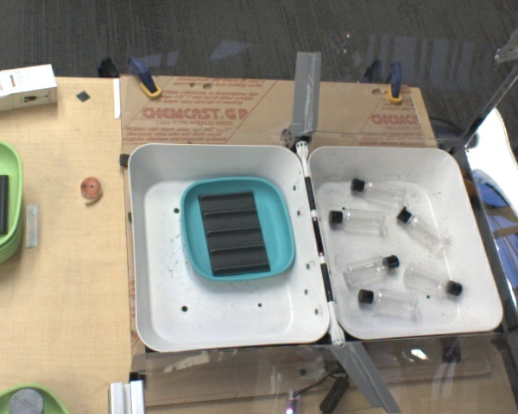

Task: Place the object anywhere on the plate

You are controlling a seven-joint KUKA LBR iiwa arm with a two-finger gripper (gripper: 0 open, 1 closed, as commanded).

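A teal plate (279,222) lies in the left white bin (155,274), carrying a black ribbed insert (234,232) at its middle. In the right white bin (466,309) lie several clear plastic vials with black caps: one at the back (373,189), one at mid-left (356,221), one toward the right (419,226), one in the middle (373,269), one at the front right (433,282) and one at the front (387,301).
A brown cardboard sheet (207,110) lies behind the bins. On the wooden bench to the left sit a green tray (9,166), a small red disc (90,188) and a white box (17,87). A grey bar (306,93) stands behind the bins' junction.
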